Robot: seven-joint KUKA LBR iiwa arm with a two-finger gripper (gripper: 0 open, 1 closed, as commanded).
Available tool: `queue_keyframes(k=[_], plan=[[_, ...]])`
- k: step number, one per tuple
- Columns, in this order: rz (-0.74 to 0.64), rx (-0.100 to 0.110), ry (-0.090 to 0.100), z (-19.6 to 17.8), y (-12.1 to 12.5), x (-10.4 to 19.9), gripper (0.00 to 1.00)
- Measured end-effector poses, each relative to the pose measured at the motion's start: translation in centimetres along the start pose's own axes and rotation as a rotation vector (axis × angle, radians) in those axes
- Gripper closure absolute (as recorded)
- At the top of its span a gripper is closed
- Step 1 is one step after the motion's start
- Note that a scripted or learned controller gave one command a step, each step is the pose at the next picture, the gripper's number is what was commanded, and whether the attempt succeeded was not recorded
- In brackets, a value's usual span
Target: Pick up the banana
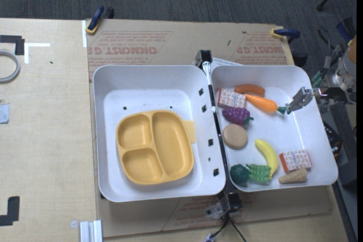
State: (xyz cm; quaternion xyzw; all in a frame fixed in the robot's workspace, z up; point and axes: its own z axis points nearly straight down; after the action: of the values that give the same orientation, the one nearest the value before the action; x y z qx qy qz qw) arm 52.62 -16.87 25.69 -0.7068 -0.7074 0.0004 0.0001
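Nearest you, along the front wall of the right bin (317, 181), sit a green leafy vegetable (251, 173) and a tan cone (293, 177), with a small red-and-white carton (295, 160) just behind the cone. Look now to the gripper (299, 100), which hangs over the right bin at about two o'clock from the bin's middle; its fingers are too small and blurred for you to tell how far apart they stand, and nothing is visible between them. Just beside it, at nine o'clock, lies the carrot (261, 102), with its green tip pointing toward the gripper. Beyond the carrot you have a sausage (249, 89) at the back, a second red-and-white carton (231, 98) and a bunch of purple grapes (236, 115) under it. A round tan cookie (235, 136) rests near the bin's left wall. The banana (267, 156) lies at roughly seven o'clock from the gripper, well apart from it, between the cookie and the front carton, its lower end touching the green vegetable. Farther out, at nine o'clock, the left bin (108, 122) holds a yellow divided plate (154, 147). Both bins rest on a cardboard sheet (130, 45) on the bench.
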Motion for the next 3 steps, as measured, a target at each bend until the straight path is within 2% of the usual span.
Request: queue_keyframes(k=[1,2,3], plan=[[0.031,0.0,0.001,14.1,-3.2,-0.8,0.0],[-0.084,0.0,0.001,16.5,-4.9,6.1,0.0],[-0.081,-0.002,0.0,15.5,-4.7,6.0,1.0]])
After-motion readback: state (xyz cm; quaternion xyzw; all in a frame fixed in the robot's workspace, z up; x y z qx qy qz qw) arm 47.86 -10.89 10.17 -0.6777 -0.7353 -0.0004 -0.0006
